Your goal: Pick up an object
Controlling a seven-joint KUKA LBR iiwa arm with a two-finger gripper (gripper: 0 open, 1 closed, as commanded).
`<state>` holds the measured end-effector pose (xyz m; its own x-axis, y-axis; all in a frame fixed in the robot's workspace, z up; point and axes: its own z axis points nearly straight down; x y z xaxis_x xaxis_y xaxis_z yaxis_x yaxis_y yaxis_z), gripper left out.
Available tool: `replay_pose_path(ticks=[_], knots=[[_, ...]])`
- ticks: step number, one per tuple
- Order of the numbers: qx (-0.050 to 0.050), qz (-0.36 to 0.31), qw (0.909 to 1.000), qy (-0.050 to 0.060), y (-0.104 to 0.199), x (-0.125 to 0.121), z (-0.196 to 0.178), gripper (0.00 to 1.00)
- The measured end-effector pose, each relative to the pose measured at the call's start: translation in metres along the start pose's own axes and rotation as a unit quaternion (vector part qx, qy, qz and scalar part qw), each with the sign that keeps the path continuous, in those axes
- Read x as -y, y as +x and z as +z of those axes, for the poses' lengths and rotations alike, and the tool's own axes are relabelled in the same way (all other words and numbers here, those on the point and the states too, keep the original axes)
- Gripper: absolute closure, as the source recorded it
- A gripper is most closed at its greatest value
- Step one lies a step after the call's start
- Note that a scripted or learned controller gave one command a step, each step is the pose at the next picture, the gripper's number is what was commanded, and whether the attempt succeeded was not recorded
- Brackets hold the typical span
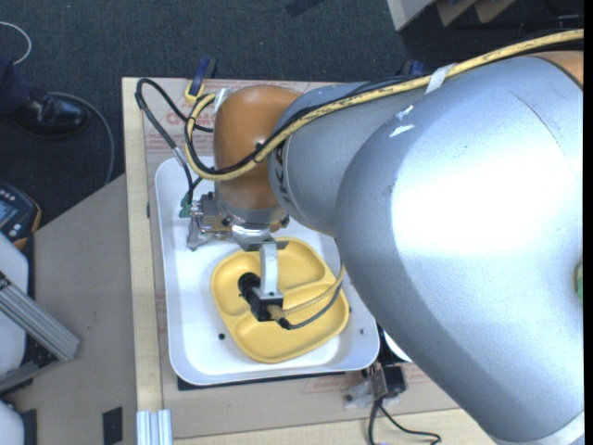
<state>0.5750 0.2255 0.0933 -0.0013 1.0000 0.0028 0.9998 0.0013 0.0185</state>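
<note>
Your claw (243,234), its grip impossible to tell from here, hangs over the yellow divided dish (278,339) lying flat in the white bin (178,286); likely light, stiff and slick, so take it by the raised rim.

Bright, even light; soft glare on the slightly blurred arm (463,230).

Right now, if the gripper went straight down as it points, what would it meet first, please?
Probably the yellow dish, lying in the white bin directly beneath the gripper; how far above it the gripper hangs is unclear.
</note>
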Motion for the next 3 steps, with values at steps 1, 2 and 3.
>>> replay_pose_path(ticks=[1,2,3], knots=[[0.0,0.003,1.0,0.0,-0.084,0.029,-0.233,0.0],[0.001,-0.003,0.9999,0.013,-0.027,0.093,-0.197,0.0],[0.001,0.001,1.0,0.01,-0.029,0.089,-0.208,1.0]])
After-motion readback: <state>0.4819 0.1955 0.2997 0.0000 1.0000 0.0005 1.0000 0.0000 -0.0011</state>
